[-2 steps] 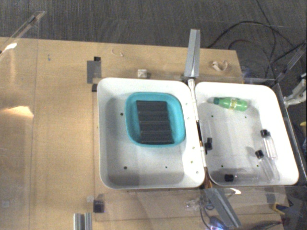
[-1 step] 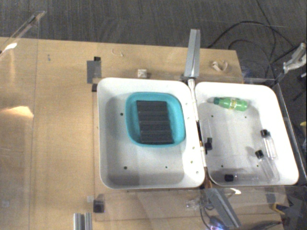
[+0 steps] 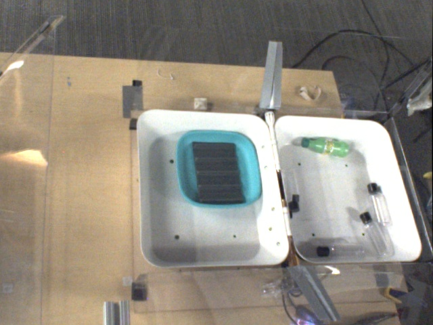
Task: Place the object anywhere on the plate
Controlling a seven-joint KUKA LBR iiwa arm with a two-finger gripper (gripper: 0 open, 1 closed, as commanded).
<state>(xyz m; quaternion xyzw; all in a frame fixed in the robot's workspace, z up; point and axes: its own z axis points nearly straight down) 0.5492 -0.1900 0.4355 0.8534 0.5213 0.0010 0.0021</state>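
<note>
two white bins side by side on the bench (image 3: 81,202). left bin (image 3: 155,239) holds a teal plate (image 3: 252,161) with a dark ribbed block (image 3: 216,172) lying on it. right bin (image 3: 399,181) has a green bottle (image 3: 326,146) near its far edge, well apart from the plate.

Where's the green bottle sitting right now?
In the camera view, the green bottle lies on its side in the right bin, near that bin's far edge. The teal plate with its dark ribbed block is in the left bin.
</note>
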